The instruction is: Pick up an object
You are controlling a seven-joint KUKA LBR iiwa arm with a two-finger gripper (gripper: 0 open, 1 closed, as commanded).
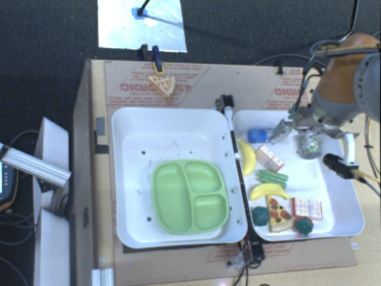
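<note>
1. Right bin (356, 219), 6 o'clock edge: pizza slice (277, 212), dark green pieces, red-white packet (307, 208).
2. Mid-bin: two bananas (246, 157), green beans (272, 176), small box (269, 158).
3. 12 o'clock end: blue block (257, 136) beside the tool (284, 127); tool opening cannot be determined.
4. Arm (348, 76) enters from 2 o'clock, slanting down.
5. Left bin (128, 124): green divided plate (190, 195).

Single fixed cam, high above bench (178, 79), looking down at slant. Far bench edge toward top, near edge at bottom. Mid distance: both bins whole in frame, left bin (128, 159) centre, right bin (348, 210) toward right side. Arm (351, 70) enters from right. Dark floor (41, 40) fills top and left.
</note>
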